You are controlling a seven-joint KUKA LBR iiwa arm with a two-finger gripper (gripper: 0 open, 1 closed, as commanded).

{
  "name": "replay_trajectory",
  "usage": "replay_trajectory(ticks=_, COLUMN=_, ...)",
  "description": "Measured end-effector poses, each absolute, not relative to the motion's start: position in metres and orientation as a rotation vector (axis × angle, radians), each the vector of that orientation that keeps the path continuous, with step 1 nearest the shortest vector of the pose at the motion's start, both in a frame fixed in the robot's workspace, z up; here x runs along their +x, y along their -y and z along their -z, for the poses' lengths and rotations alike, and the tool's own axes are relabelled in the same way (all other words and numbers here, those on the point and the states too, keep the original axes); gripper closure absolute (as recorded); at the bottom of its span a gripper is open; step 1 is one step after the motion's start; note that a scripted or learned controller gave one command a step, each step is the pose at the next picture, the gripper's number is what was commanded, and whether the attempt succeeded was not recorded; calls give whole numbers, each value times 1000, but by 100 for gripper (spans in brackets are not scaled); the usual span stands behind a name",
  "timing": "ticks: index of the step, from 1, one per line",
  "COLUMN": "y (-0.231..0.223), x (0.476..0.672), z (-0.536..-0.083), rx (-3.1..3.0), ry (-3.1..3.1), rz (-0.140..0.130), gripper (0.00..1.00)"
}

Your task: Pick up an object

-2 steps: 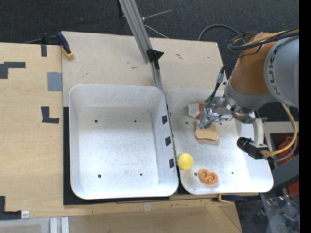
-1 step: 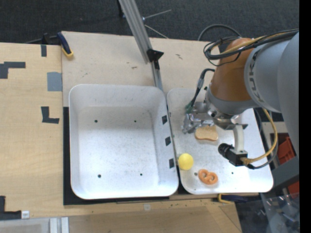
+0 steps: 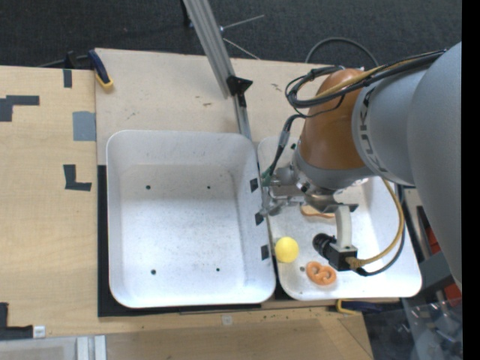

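The yellow ball (image 3: pixel 286 249) is the nearest candidate for me. It sits in the right bin (image 3: pixel 391 277), close against that bin's left wall and toward the near end. It looks small, round and smooth, and I judge it light and probably a little soft. It would roll away if I nudged it off-centre. The best hold is straight down across its widest part, and the wall beside it leaves little room on that side.

Just to the right of the ball lies an orange pretzel-shaped piece (image 3: pixel 321 274), near the ball but not touching it. I judge it light and stiff, with loops that offer an edge to pinch, though it lies flat and low. A tan piece (image 3: pixel 318 211) shows further back, partly hidden under my arm, and I cannot make out what it is.

My gripper (image 3: pixel 276 198) hangs over the left wall of the right bin, behind the ball and apart from it. My wrist covers it, so I cannot tell whether it is wide or narrow, and I see nothing held in it.

The left bin (image 3: pixel 180 201) sits alongside on the counter (image 3: pixel 150 88).
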State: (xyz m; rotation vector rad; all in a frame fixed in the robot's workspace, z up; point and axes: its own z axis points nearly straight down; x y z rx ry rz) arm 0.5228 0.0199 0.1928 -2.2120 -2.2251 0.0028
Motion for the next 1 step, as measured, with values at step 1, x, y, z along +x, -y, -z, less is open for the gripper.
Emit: replay_trajectory(ticks=1, y=-75, x=509, z=-192, rx=-2210, ry=2226, rz=-3, gripper=100)
